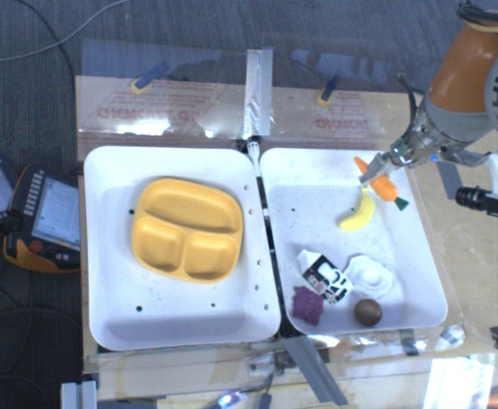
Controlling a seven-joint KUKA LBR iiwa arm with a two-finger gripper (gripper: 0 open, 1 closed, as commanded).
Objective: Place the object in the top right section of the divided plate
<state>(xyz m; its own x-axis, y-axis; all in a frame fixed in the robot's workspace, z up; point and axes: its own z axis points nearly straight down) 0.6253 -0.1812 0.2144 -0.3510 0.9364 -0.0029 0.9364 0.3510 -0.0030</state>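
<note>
While the gripper [374, 170] hangs low over the back of the right bin [419, 237], the camera view leaves the main question open: its tip sits right at an orange carrot-like toy [386, 187], touching or nearly so, but I cannot tell whether the jaws are spread or closed, nor whether anything is caught between them. That toy looks like the likely target, though a yellow banana [358, 214] lies just beside it, so a slightly off descent could nudge both or pinch the wrong one. Nearer the front of this bin sit a black-and-white carton [324, 276], a white cup-like piece [369, 276], a purple cluster [306, 304] and a brown ball [368, 311], well apart from the tip. The yellow divided plate [186, 227] rests in the left bin [112, 254], across the central ridge. A weak hold could drop the toy on that crossing, and the plate's slanted lie makes choosing the wrong compartment a real risk.
</note>
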